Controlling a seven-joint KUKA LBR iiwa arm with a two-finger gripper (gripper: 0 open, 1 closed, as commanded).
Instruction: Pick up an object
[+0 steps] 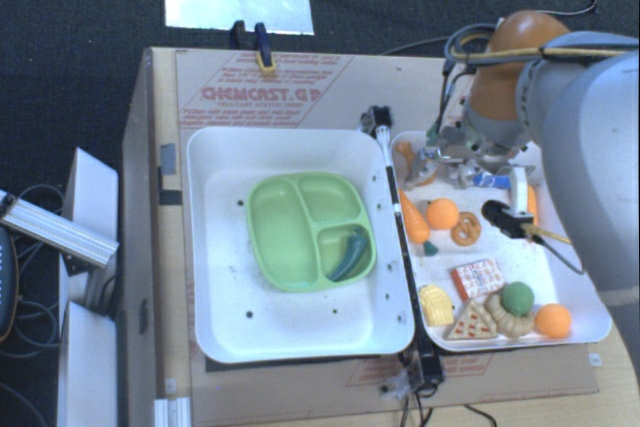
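Left bin (215,315) holds a green divided plate (310,230) with a dark green pepper (349,256) in one compartment; right bin (590,320) is crowded: orange ball (442,213), pretzel (465,231), pizza slice (470,323). Gripper (462,158) hangs over its far end; finger state unclear; risk: tight clutter, glancing grasp.

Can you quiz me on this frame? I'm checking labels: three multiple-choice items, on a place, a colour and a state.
1. Where is the plate?
A. left bin
B. right bin
C. the floor

2. What colour is the plate?
A. red
B. green
C. blue

3. How does the pepper lie?
A. under the plate
B. in the hand
C. in a plate compartment

Key: 1 A, it sits in the left bin. 2 B, it is pale green. 3 C, it lies in the lower right compartment, while the hand hangs over the right bin.
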